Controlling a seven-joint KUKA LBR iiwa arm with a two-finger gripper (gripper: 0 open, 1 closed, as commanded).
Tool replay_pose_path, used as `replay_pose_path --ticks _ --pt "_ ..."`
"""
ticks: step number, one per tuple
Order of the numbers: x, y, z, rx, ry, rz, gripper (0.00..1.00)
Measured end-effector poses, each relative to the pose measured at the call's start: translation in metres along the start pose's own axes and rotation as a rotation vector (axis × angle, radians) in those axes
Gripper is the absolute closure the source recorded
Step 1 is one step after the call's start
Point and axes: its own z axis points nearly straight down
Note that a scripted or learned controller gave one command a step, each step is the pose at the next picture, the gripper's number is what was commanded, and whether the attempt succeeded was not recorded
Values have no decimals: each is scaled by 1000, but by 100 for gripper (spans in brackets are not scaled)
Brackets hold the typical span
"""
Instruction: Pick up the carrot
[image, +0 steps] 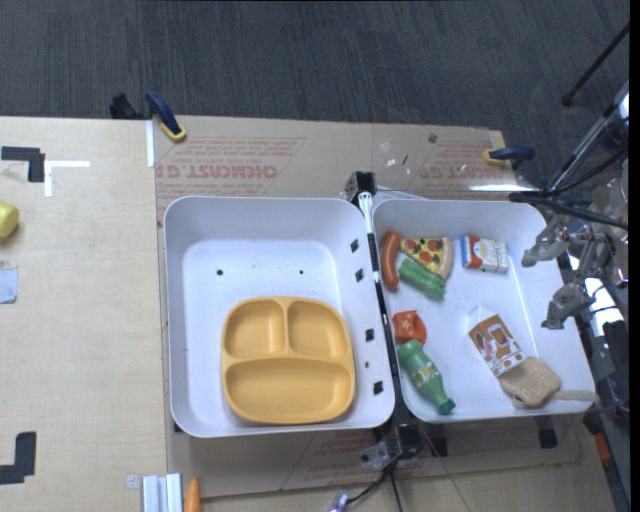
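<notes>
The carrot (389, 260) is a slim orange-red piece lying lengthwise against the left wall of the right bin (455, 207), at its back. A pizza slice (428, 252) and a green vegetable (422, 280) touch it on its right. My gripper (553, 277) hovers over the right rim of that bin, far right of the carrot. It is open, with one finger (541, 249) toward the back, the other toward the front, and nothing between them.
The right bin also holds a small carton (485, 254), a red tomato (408, 326), a green bottle (426, 376), a snack packet (497, 344) and a bread slice (530, 382). A yellow divided plate (289, 360) lies in the left bin (262, 222).
</notes>
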Motion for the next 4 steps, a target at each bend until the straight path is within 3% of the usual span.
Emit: replay_pose_path --ticks 1,2,3,4 --pt "37 67 -43 0 -3 -124 0" --pt "15 125 67 -2 1 -185 0" --pt "22 192 96 -2 3 -185 0" --pt "-8 169 -167 0 -6 -266 0"
